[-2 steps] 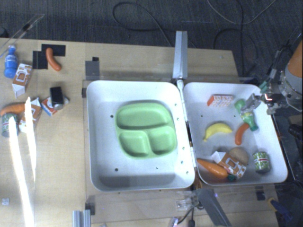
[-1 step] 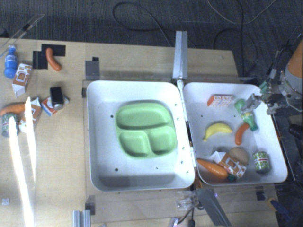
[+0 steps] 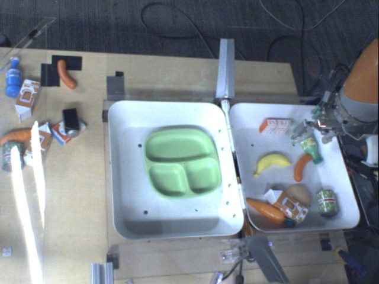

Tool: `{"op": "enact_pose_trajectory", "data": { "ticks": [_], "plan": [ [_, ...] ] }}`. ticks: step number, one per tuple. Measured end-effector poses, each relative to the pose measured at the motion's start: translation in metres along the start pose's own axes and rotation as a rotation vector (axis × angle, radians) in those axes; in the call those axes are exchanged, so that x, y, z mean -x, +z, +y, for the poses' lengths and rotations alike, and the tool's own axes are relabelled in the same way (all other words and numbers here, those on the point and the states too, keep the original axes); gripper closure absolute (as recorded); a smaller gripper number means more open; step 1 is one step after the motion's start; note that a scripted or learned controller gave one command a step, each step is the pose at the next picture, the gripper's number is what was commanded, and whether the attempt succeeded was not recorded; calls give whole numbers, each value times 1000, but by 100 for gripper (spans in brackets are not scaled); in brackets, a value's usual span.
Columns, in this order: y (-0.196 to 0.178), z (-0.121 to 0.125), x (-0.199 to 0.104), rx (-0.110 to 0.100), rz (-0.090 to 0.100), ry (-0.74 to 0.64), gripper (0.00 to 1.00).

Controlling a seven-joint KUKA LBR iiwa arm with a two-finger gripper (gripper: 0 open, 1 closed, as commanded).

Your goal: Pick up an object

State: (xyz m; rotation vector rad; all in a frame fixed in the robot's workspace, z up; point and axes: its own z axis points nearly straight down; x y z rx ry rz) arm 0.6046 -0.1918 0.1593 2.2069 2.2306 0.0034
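The right bin [image 3: 349, 218] holds a red-and-white carton [image 3: 275, 125], a yellow banana [image 3: 272, 162], a red sausage [image 3: 301, 166], a small green bottle [image 3: 312, 151], a green can [image 3: 326, 201], a carrot [image 3: 265, 209], a brown potato [image 3: 299, 192] and a small orange carton [image 3: 290, 208]. My gripper [image 3: 309, 132] reaches in from the right over the bin's far right part. It sits just above the green bottle and the top of the red sausage. Whether it touches the bottle is unclear.
The left bin [image 3: 124, 218] holds a green three-compartment tray [image 3: 180, 161]. A metal divider [image 3: 225, 70] stands between the bins at the back. Loose items lie on the wooden bench at far left: a blue bottle [image 3: 13, 76], a sausage [image 3: 67, 74] and cartons [image 3: 26, 96].
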Motion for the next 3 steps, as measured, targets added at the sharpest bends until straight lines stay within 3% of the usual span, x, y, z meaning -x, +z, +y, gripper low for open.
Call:
{"op": "enact_pose_trajectory", "data": {
  "ticks": [1,2,3],
  "plan": [
    [72,28,12,5,0,-39,0],
    [59,31,10,12,-3,-46,100],
    [-40,67,-34,5,-1,-84,100]
  ]
}}
